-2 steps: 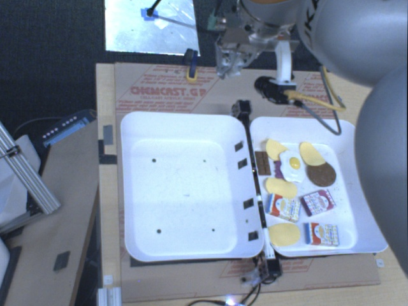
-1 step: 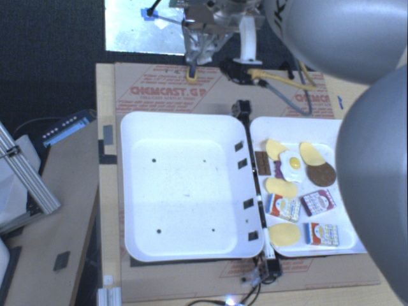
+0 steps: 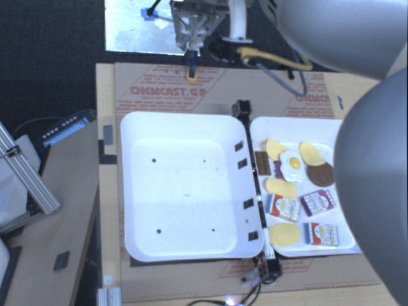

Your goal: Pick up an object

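From the camera above, the worktop carries two shallow white bins lying side by side on a sheet of printed cardboard. The left bin shows a bare floor with four small dark dots. The right bin holds a cluster of play-food pieces. A fried egg lies near its middle, with a yellow chip just above and to the left of it, and another yellow chip to the right. A brown round biscuit touches the lower edge of that second chip. A dark chocolate bar lies against the bin's left wall. Below the egg rests a third yellow chip, and lower again a fourth. Three small printed packets sit among them: one between the two lower chips, one to its right, and one near the bin's lower edge.

The grey arm covers the right side and upper right of the view. Its hand hangs well apart from the play food, beyond the far edge of the left bin, above the cardboard's top border. Nothing lies between its fingers; whether they stand wide or narrow I cannot tell. A yellow cable runs from near the wrist.
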Robot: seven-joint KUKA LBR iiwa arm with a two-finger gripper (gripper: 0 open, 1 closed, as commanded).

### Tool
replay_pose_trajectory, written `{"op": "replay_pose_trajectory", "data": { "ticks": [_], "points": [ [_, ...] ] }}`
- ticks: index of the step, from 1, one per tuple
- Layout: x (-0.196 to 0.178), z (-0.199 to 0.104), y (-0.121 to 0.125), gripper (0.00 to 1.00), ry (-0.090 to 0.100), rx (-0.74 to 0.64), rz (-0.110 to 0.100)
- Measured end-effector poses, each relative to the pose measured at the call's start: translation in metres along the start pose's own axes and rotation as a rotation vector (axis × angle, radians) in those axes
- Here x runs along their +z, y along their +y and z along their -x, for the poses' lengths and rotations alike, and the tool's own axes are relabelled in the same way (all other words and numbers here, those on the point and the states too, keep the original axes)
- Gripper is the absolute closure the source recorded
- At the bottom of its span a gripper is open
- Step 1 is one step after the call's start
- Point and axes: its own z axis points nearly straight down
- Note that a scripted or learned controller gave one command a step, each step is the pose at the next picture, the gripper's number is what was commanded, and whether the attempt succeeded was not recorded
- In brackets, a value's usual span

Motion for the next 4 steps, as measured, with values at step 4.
{"op": "replay_pose_trajectory", "data": {
  "ticks": [4],
  "points": [
    [0.296,0.001,-0.146,1.00,0.001,0.003,-0.001]
  ]
}}
